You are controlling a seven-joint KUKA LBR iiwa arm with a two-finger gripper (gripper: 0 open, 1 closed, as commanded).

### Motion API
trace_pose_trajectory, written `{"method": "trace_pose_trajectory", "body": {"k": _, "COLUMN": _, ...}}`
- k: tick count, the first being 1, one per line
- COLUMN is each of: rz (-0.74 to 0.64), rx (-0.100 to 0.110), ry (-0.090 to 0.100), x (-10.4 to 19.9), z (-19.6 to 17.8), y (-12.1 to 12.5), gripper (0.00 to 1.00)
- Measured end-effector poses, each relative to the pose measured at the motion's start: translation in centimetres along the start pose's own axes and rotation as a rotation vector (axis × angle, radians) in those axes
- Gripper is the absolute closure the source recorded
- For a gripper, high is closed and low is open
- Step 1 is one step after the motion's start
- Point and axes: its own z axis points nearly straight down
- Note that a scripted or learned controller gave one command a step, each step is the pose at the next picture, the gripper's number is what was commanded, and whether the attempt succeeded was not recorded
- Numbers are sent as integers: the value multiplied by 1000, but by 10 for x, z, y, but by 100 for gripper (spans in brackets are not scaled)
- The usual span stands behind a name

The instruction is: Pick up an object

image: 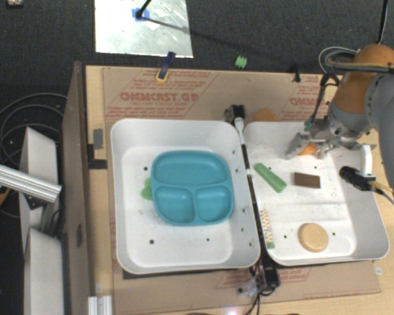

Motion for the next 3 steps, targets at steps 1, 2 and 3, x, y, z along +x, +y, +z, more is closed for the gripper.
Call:
{"method": "trace_pose_trajectory", "body": {"k": 1, "rz": 2, "rx": -5, "ry": -7, "x": 8, "z": -1, "y": 0, "gripper": 0}}
{"method": "trace_pose_trajectory", "body": {"k": 2, "rz": 3, "rx": -2, "ry": 1, "x": -4, "z": -1, "y": 0, "gripper": 0}}
{"method": "trace_pose_trajectory", "body": {"k": 3, "rz": 1, "rx": -7, "ry": -9, "x": 13, "z": -2, "y": 1, "gripper": 0}}
